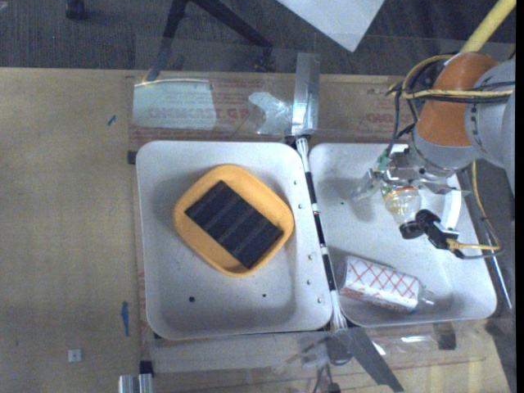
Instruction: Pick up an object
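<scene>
Arm over right bin [483,297]; gripper [391,188] low near bin's upper middle, state cannot tell, grasp unconfirmed; small clear thing [399,201] just under it; red-checked tube [381,282] near front wall; yellow pad [233,219] in left bin [164,301]; step looks like reach-and-grasp; next needs clean closure, straight lift.

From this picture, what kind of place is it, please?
Probably a robotics lab or test workshop. A grey and orange robot arm reaches over two white bins on a wooden bench, with loose cables near it and an office chair base on carpet behind.
</scene>
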`<state>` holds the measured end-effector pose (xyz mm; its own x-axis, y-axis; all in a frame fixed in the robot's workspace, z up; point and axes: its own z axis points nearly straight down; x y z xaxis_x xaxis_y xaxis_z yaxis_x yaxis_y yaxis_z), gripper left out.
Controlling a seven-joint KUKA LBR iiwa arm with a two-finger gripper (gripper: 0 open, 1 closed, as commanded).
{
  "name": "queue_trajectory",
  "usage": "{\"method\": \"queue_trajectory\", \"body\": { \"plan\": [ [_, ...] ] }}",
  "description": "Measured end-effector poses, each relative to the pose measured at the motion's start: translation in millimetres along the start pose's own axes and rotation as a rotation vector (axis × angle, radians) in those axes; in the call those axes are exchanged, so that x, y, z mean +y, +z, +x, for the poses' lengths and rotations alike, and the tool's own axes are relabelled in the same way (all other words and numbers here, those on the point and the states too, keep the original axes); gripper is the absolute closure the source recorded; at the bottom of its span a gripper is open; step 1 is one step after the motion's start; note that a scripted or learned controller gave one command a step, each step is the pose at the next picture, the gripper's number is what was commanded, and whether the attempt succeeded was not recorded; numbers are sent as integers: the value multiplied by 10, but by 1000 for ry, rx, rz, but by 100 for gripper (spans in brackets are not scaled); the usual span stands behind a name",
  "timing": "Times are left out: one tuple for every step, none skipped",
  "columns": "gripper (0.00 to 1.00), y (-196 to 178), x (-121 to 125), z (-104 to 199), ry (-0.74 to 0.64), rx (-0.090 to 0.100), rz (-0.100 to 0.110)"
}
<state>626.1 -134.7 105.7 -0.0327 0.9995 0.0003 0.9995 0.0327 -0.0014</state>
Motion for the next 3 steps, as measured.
{"method": "queue_trajectory", "body": {
  "plan": [
    [0, -789, 218, 602, -75, -1, -2],
    [0, 132, 405, -86, -205, -2, -3],
    [100, 26, 414, -90, -206, -4, -5]
  ]
}}
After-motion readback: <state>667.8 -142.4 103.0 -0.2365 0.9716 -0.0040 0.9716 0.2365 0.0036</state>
